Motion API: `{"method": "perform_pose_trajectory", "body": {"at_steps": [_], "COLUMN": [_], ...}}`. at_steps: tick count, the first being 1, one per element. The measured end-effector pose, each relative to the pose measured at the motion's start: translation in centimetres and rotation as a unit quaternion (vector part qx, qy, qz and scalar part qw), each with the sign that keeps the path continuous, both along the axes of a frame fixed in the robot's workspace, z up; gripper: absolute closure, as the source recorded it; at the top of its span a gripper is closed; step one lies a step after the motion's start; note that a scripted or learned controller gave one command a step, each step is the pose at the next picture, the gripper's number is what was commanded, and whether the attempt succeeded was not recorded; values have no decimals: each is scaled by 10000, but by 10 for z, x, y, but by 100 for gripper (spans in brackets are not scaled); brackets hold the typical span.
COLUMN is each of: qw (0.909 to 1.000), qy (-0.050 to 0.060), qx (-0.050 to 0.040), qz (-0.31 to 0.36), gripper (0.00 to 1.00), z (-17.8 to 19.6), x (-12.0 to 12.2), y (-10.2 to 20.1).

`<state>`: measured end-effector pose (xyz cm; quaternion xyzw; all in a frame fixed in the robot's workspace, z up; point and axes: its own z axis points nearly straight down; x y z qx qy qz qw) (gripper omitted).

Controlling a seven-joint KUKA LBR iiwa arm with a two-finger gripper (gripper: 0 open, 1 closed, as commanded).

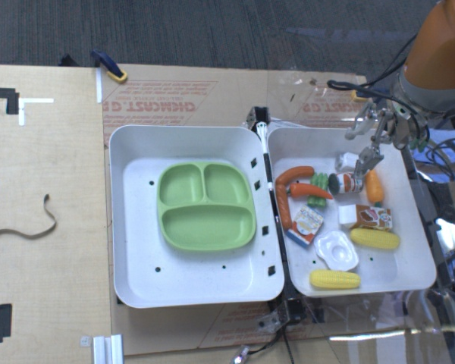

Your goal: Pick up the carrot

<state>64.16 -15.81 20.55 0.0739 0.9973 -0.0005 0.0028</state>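
1. The carrot (309,191) lies in the right bin (417,233), orange body with a green top, between a red sausage (294,174) above and another sausage (283,209) to its left.
2. The jaws (370,156) hang over the bin's upper right, apart from the carrot; I cannot tell their state.
3. An orange piece (374,186) sits just below them and could be grabbed by mistake.
4. The carrot is crowded, so a fingertip may land on a sausage or the small bottle (344,182) and push it aside.
5. The corn (374,239) and packet (307,223) are nearby clutter.
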Motion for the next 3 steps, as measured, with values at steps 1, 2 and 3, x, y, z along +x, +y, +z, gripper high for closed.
{"method": "perform_pose_trajectory", "body": {"at_steps": [1,2,3], "qw": [9973,9890,9533], "qy": [-8,-4,-22], "qx": [-3,-7,-15], "qz": [735,1477,3020], "gripper": [0,0,0], "z": [-111,-111,-111], "x": [7,-11,4], "y": [-40,-64,-62]}}
